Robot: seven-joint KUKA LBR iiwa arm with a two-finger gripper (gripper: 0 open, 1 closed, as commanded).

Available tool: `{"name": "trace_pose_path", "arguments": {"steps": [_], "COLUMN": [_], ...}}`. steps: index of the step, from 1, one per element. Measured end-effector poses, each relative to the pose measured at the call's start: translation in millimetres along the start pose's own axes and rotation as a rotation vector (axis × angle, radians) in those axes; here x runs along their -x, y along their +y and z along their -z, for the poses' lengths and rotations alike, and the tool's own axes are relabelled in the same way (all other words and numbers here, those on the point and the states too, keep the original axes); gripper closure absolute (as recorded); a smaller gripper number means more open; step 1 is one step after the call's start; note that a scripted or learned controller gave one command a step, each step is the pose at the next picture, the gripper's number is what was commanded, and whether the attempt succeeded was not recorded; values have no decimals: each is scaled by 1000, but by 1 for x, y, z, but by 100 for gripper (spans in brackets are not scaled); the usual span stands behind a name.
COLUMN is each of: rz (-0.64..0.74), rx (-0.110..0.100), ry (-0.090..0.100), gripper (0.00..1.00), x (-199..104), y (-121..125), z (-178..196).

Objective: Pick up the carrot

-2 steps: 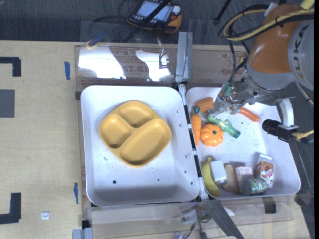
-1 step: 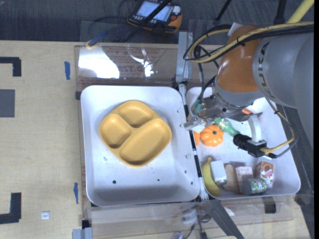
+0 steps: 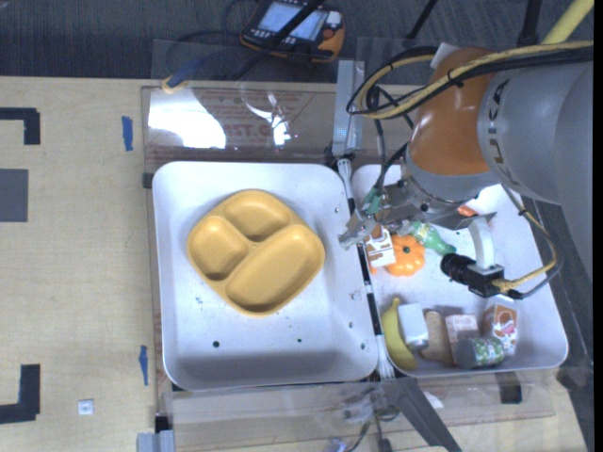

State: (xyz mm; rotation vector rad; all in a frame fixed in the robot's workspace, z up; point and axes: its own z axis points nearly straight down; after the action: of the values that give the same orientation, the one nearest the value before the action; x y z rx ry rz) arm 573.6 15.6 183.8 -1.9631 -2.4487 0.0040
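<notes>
Carrot (image 3: 407, 257), orange and rounded with a green leafy top (image 3: 433, 238) pointing toward the upper right, lies in the right bin (image 3: 542, 323) near that bin's left wall, just right of centre frame. The arm (image 3: 528, 125) comes in from the upper right of the frame, its grey body and orange band bulking over the bin's upper part, and bends down so that the gripper (image 3: 369, 224) sits low at the divide between the two bins, just to the upper left of the carrot. Whether the tool is wide or narrow cannot be told from this angle, and nothing can be seen clamped in it. A small white and orange carton (image 3: 379, 250) stands just beside the carrot on its left, touching or nearly so.

Along the lower edge of the right bin lie a banana (image 3: 394, 339), a white block (image 3: 412, 322), a brownish piece (image 3: 436, 335), a small can (image 3: 486, 350) and a little carton (image 3: 502, 322), packed close together.

The left bin (image 3: 188, 347), in the middle of the frame, holds a yellow divided plate (image 3: 256, 250) with three compartments, set slightly toward the bin's upper left.
</notes>
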Motion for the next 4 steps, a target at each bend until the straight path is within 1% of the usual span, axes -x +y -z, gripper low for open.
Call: {"name": "trace_pose_path", "arguments": {"steps": [1, 2, 3, 4], "rz": [-19, -233, -104, -102], "rx": [-2, -3, 4, 7], "ry": [1, 2, -1, -3], "gripper": [0, 0, 0, 100], "x": [60, 114, 153, 153], "y": [-24, -46, -19, -19], "z": [0, -73, -98, -88]}}
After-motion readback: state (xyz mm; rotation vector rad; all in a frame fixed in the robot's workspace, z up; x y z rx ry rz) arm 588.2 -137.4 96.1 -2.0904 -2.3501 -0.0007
